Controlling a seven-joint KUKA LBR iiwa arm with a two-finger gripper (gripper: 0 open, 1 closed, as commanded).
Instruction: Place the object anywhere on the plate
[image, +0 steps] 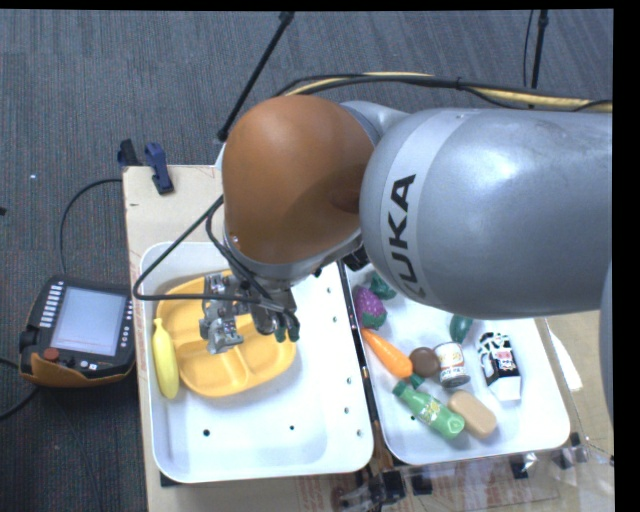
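While the hand (228, 328) hovers over the plate (262, 368), the banana (164, 358) lies beside it.

"KUKA" lettering, partly cut off, on the grey arm (480, 200)

Arm (480, 210): smooth grey shell with satin sheen, its orange band (290, 180) glossy. Yellow plate (250, 365) and banana (164, 358) at left of frame look like smooth moulded plastic; white bins (320, 430) smooth, slightly shiny plastic. Bench top (175, 215), upper left, pale matt wood; floor (90, 90) dark rough carpet.
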